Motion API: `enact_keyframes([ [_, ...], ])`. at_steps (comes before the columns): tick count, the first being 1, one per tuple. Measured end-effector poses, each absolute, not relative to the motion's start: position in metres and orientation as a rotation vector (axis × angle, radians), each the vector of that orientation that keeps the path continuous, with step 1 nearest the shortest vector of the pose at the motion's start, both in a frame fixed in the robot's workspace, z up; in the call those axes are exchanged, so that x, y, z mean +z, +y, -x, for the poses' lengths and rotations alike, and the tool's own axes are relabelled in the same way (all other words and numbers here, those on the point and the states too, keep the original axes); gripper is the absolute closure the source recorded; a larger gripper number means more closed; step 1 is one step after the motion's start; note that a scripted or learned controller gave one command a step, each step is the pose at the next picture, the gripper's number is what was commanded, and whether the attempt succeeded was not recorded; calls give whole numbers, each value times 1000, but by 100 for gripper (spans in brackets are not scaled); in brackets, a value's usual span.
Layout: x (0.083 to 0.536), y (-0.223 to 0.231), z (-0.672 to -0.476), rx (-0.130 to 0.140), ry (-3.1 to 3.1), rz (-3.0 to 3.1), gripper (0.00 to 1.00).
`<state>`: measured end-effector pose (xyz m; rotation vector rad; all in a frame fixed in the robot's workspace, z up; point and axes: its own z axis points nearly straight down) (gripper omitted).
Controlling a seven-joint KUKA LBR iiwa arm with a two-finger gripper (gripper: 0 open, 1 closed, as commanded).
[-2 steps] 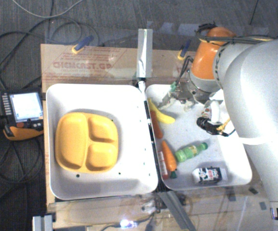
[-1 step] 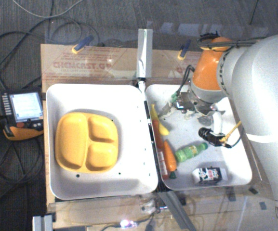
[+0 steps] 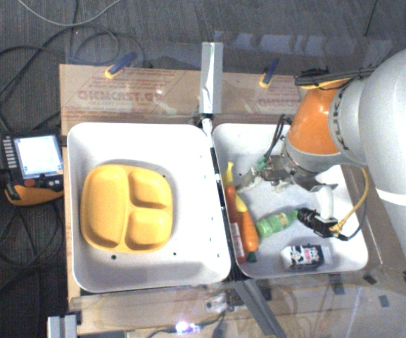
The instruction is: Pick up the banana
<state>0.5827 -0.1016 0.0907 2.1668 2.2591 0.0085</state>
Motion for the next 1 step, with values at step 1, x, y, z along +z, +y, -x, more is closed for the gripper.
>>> enact_keyframes([
  [1,91,-103,-578,8,2361,-2048,0],
])
